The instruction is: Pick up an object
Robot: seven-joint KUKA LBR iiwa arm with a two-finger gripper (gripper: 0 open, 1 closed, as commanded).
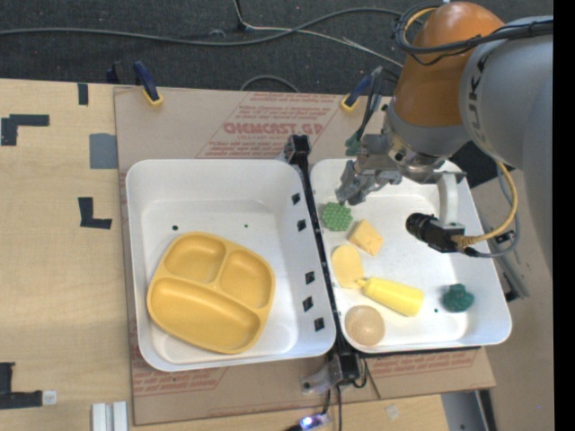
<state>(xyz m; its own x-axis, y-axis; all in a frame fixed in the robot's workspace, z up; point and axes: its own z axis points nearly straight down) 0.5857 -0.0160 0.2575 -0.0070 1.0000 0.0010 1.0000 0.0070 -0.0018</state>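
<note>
**Mia:** What is in the right bin [490, 326]?

**Ben:** A bumpy green piece [336, 215] sits near the top left corner, by the wall between the bins. Below it are a pale yellow wedge [366, 237], a yellow blob [347, 265], a long yellow piece [393, 295] and a round tan thing [365, 325]. A dark green lump [457, 298] sits well apart, on the right.

**Mia:** And the end effector [352, 190]?

**Ben:** It hangs just above the bumpy green piece. I cannot tell how it stands, or if it touches anything.

**Mia:** And the left bin [144, 187]?

**Ben:** It holds a yellow tray [211, 291] with three parts. Both bins sit on brown cardboard [260, 124] on the worktop [54, 268].
</note>
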